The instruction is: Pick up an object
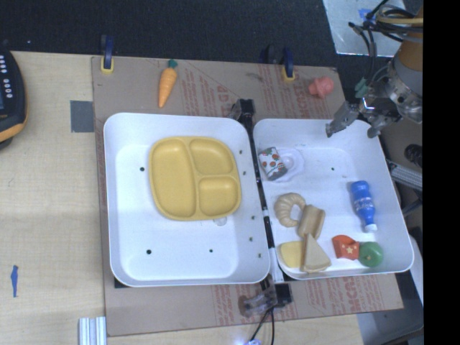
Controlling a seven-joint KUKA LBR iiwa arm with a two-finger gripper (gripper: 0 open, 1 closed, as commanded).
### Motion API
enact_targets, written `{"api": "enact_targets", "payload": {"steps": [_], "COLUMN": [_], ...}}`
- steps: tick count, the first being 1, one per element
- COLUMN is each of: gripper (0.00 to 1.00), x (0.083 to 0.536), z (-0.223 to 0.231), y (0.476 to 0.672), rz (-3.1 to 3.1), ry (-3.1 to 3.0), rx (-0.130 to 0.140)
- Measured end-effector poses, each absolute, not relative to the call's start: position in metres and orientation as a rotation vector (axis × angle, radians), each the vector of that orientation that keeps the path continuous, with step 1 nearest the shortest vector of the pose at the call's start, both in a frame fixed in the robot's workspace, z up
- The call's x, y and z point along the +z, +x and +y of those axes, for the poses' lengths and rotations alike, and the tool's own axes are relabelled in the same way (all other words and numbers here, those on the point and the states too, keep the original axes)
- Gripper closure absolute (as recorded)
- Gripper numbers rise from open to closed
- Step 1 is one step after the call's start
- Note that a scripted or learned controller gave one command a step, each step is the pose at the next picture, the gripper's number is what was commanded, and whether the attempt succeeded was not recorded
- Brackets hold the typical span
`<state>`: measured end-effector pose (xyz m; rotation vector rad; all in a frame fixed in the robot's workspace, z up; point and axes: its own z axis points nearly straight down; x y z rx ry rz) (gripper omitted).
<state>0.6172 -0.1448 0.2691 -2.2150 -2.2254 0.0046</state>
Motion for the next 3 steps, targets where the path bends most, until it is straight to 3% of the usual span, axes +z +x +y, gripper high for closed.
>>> {"api": "enact_targets", "payload": {"steps": [1, 2, 3], "gripper": [0.0, 0.0, 0.0], "x": [0.152, 0.088, 0.18], "z": [-0.204, -0.152, -0.166], "y": [0.556, 0.567, 0.596], "rz": [-2.21, -2.225, -2.232], "ry": [-2.215, -2.205, -2.222], "rx": [0.018, 0.006, -0.005]}}
